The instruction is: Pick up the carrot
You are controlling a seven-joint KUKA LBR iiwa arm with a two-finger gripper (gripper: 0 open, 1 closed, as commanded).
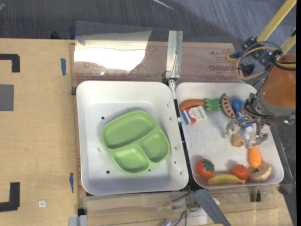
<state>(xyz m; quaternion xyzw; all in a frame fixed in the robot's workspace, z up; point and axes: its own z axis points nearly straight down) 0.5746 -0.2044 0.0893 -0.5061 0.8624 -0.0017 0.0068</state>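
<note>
Lying near the top left corner of the right bin (277,150), the carrot (192,104) points its orange body toward the divider, with its green leafy top (214,104) trailing off to the right. Just below it, touching or nearly so, sits a small white carton (195,115) with a red and blue label. Further right there's a watermelon slice (227,106) and a blue piece (236,107) beside it. Over on the right side of this bin the gripper (247,131) hangs above the floor, well apart from the carrot, and whether it is wide or narrow I cannot tell from this angle. Nothing shows between its metal parts. Close under it lies a small tan lump (238,141), then a short orange piece (254,157) and a pale mushroom-like thing (261,172). Along the bottom edge: a tomato (205,167), a banana (225,179), another red fruit (240,171). The left bin (89,126) holds a green divided plate (135,141), set at a tilt
</note>
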